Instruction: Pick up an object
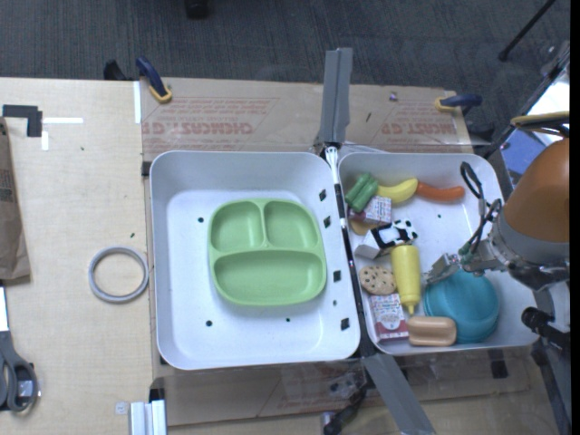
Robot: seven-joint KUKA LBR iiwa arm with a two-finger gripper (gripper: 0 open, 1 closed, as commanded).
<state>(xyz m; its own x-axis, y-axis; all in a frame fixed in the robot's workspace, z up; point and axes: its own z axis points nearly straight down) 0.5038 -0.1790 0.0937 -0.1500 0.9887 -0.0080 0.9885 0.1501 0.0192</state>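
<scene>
From the overhead camera I am watching the arm reaching in over the right bin, and I am taking the blue bowl as my landmark. The gripper is hanging just beside the bowl's upper left rim; whether it is spread or pressed together I cannot tell, and I am seeing nothing caught in it.

The likeliest target, in my judgement, is the yellow bottle, which is lying lengthwise just left of the bowl. It is looking like stiff, light, smooth plastic, so I would be closing across its narrow body near the middle, wary of it rolling or slipping. The tan sausage-like piece is touching the bowl's lower left edge. A cookie is lying further left, past the bottle. Above the bowl, a banana, an orange carrot-like piece and a green piece are sitting near the far wall. All seem to be small, light toys.

Well to the left of the bowl, the green divided plate is sitting in the left bin.

Red mirrored lettering is showing on the cardboard beyond the bins, too blurred for me to be reading it; a small packet left of the bowl is bearing an unreadable label.
</scene>
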